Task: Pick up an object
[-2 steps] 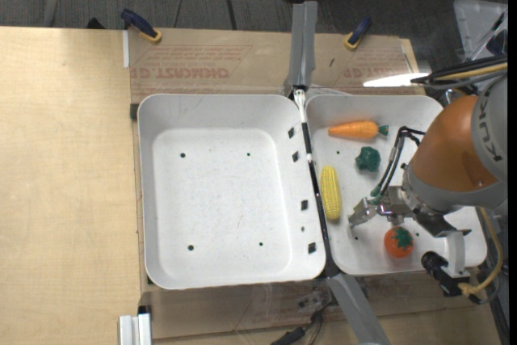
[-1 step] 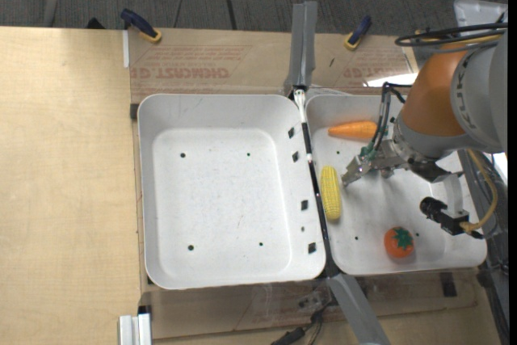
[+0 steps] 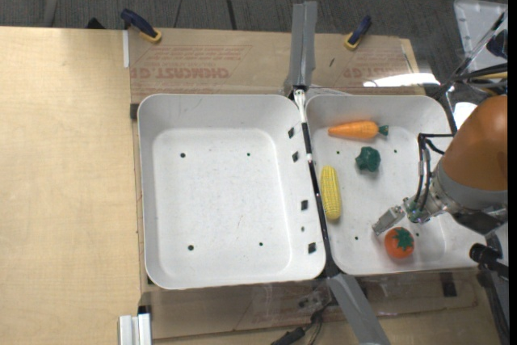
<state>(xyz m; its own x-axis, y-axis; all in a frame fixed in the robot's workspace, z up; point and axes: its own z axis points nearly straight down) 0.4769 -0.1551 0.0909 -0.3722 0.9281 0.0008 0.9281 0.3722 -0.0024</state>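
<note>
Several toy foods lie in the right bin [image 3: 355, 258]. An orange carrot [image 3: 354, 130] lies near its far wall, with a green broccoli piece [image 3: 368, 160] just in front of it. A yellow corn cob [image 3: 330, 192] lies lengthwise along the left wall. A red tomato [image 3: 399, 244] with a green top sits near the front right. My gripper [image 3: 397, 222] hangs low in the bin, right over the far edge of the tomato and touching or nearly touching it. The arm's orange band [image 3: 483, 149] rises to the right.
The left bin [image 3: 149, 174] stands beside the right one, joined along a middle divider with black clips. Both rest on cardboard over a wooden bench. Two clamps hold the cardboard's far edge. Cables run along the arm at the right.
</note>
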